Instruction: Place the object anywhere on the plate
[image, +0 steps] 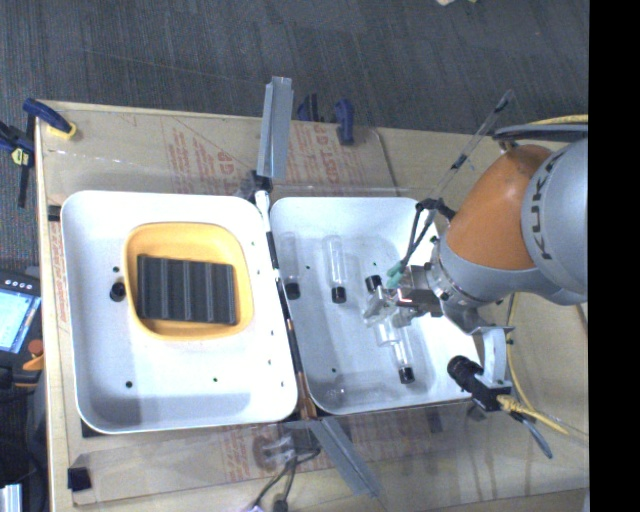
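The claw (385, 300) hangs low in the right bin (300, 330), its grip impossible to judge. A clear tube (336, 268) lies at its ten o'clock; the yellow plate (188, 238) sits in the left bin (90, 380).

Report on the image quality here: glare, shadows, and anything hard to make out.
Camera view: sharp overall, lit evenly from above; the white bins look bright, so the clear tubes nearly vanish against the right bin; soft shadow along the left bin's lower wall; the hand is cluttered, its finger state unreadable.
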